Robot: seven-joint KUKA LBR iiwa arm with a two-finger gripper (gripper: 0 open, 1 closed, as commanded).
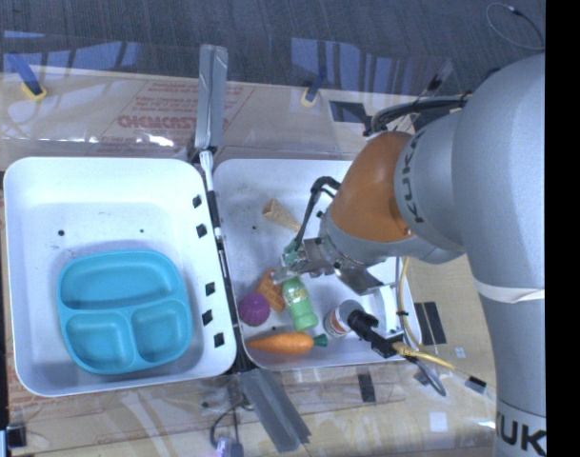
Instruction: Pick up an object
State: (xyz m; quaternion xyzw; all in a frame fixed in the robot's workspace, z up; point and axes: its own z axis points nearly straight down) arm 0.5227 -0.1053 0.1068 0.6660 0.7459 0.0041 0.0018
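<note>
arm: the grey kuka arm (480,169) reaches in from the right, its orange band (366,193) hanging over the right bin.
gripper: the gripper (291,272) is low in the right bin, just above the cluster of small objects; whether its claw is apart or together cannot be told from this slanted view, and nothing is plainly seen clamped in it.
right bin: the white right bin (247,184) holds all the loose items, gathered toward its near side.
green bottle: a green bottle (298,302) lies tilted directly under the gripper, touching or nearly touching it.
neighbours: a purple ball (253,307) sits just left of the bottle, an orange carrot (281,344) lies along the near wall, and a small orange piece (270,287) rests beside the ball.
further items: a tan cone (280,214) lies apart, toward the far side; a small white-rimmed cup (339,320) sits right of the bottle.
left bin: the left bin (42,188) carries a blue divided tray (126,310).
</note>
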